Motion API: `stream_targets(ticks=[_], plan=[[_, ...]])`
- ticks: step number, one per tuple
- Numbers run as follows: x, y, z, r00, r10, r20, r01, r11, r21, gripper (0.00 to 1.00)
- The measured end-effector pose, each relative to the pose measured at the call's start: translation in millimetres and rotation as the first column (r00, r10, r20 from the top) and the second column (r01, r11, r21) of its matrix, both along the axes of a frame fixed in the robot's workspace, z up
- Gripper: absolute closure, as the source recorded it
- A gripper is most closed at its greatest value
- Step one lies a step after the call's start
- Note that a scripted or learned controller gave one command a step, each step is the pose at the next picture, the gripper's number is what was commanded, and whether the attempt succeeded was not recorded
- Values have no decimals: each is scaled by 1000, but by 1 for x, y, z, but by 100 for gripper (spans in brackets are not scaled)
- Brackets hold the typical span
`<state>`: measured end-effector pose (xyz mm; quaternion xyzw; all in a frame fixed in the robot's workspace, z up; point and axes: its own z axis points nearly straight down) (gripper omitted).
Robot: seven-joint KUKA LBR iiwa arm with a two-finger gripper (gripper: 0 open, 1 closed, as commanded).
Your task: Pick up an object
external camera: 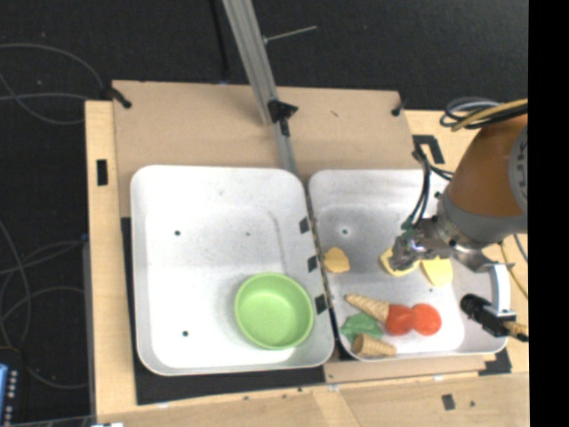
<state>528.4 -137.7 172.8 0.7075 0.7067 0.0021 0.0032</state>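
My gripper (407, 254) reaches down into the right bin (364, 194), right over a pale yellow piece (397, 264) that peeks out beneath it. Another yellow piece (437, 271) lies just to its right. A small yellow object (336, 260) rests near the bin's left wall. Along the front of that bin lie a cone-shaped object (368, 306), a red tomato-like object (414, 319), a green piece (359, 325) and a second cone (373, 346). A green bowl (274, 310) sits in the left bin (196, 221).
A grey metal post (253, 52) slants up from the divider between the bins. The arm's orange band (489, 172) hangs over the right bin's right side. A black fitting (483, 316) juts in at the bin's right front corner. Cables lie on the dark floor at left.
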Motion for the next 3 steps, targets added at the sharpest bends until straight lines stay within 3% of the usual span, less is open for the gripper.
stream_targets(ticks=[1,2,3], plan=[[1,2,64,1000,5,2,-5,1000,-1,100],[3,2,81,1000,6,-3,-6,1000,1,100],[8,51,90,1000,10,-3,-10,1000,2,100]])
